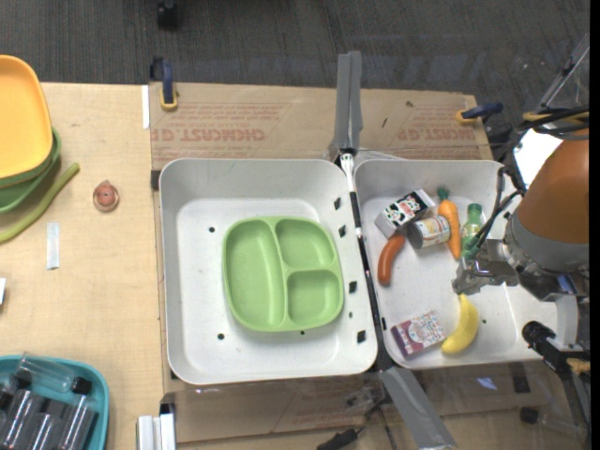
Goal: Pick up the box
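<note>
In the right bin (506, 345), a small pink and white box (417, 332) lies flat near the front edge. A black and white carton (405, 210) lies at the back of the same bin. My gripper (472, 277) hangs over the bin's right middle, just above the top of a yellow banana (461, 324). It is to the right of and behind the pink box, apart from it. The grey arm with its orange band (558, 204) comes in from the right.
Around the carton lie a can (432, 232), a carrot (452, 226), a green bottle (472, 221) and a red sausage-shaped piece (390, 259). The left bin (187, 251) holds a green divided plate (281, 272). Yellow plates (21, 120) and a blue tray (47, 406) sit on the bench at left.
</note>
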Controlling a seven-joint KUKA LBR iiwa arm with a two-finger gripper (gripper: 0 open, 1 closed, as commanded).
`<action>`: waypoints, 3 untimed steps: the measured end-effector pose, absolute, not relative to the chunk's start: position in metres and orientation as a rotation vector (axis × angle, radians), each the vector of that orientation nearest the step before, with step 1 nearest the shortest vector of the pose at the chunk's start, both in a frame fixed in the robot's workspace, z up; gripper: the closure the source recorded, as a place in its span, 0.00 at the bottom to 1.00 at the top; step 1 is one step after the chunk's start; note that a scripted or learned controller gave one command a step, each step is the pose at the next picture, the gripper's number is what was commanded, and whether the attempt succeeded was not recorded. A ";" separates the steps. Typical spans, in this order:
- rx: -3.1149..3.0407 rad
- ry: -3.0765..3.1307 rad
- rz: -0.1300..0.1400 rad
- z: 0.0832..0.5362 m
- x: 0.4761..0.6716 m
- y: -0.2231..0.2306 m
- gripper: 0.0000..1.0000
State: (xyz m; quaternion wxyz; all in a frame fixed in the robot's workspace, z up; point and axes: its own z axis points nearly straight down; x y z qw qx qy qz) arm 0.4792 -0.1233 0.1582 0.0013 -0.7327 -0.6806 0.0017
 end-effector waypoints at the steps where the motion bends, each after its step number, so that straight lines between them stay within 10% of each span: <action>1: -2.309 -2.128 0.004 0.134 0.521 -0.102 0.00; 2: -2.238 -2.200 0.005 0.119 0.485 -0.095 0.00; 3: -2.034 -2.394 0.003 0.185 0.506 -0.129 0.00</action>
